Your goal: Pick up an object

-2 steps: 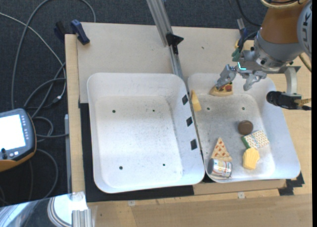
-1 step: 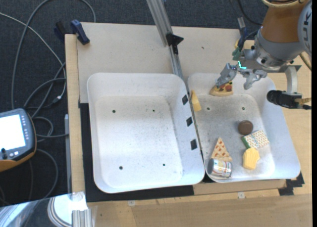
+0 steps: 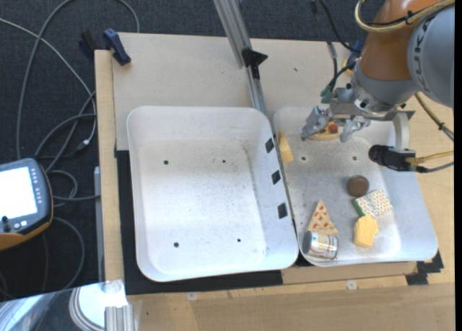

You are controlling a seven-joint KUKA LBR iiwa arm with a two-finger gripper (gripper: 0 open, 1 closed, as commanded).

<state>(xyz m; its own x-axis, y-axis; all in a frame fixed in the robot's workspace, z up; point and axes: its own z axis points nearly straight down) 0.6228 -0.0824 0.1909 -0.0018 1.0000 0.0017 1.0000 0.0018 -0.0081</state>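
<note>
My gripper (image 3: 330, 129) hangs low over the back of the right bin (image 3: 426, 228), its two fingers (image 3: 312, 130) spread apart. A small orange-red object (image 3: 333, 129) shows in the gap between them, apart from both fingers. Toward the front of the same bin lie a brown round piece (image 3: 358, 185), a green-and-white patterned block (image 3: 374, 203), a yellow corn-like piece (image 3: 366, 231), a pizza-slice toy (image 3: 322, 218) and a silver can (image 3: 320, 245) on its side. A small yellow piece (image 3: 286, 148) rests against the bin's left wall.
The left bin (image 3: 137, 128) sits beside the right one, their walls meeting under a slanted metal rail (image 3: 249, 70). A black cable connector (image 3: 393, 156) juts from the arm over the right bin. A blue clamp (image 3: 115, 45) is at the bench's back left corner.
</note>
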